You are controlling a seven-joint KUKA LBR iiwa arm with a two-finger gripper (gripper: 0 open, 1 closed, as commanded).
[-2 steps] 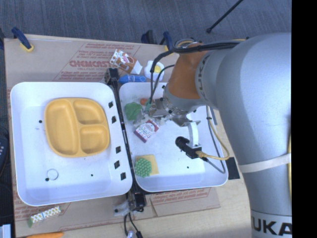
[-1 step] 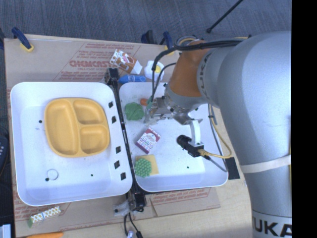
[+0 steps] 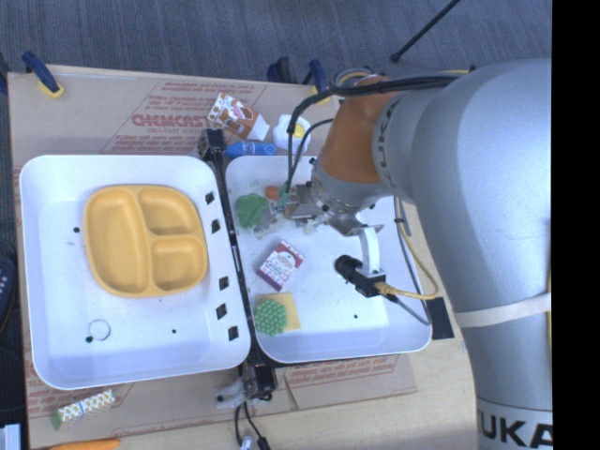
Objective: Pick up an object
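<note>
The gripper (image 3: 298, 202) is lowered into the right bin (image 3: 403, 331), just beside a green object (image 3: 250, 210). Its finger state cannot be told. Nothing looks lifted; a red box (image 3: 280, 264) lies near, so grasping remains.

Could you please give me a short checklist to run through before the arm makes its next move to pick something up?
1. Objects available in the right bin: ok. A green item, a small red box and a green ball on a yellow pad lie there.
2. Gripper over that bin: ok, beside the green item.
3. Jaws open or shut: cannot tell; the wrist hides them.
4. Anything held already: cannot tell.
5. Red box free to grasp: ok, it lies apart from its neighbours.
6. Left bin: ok, the yellow tray lies away from the arm.
</note>
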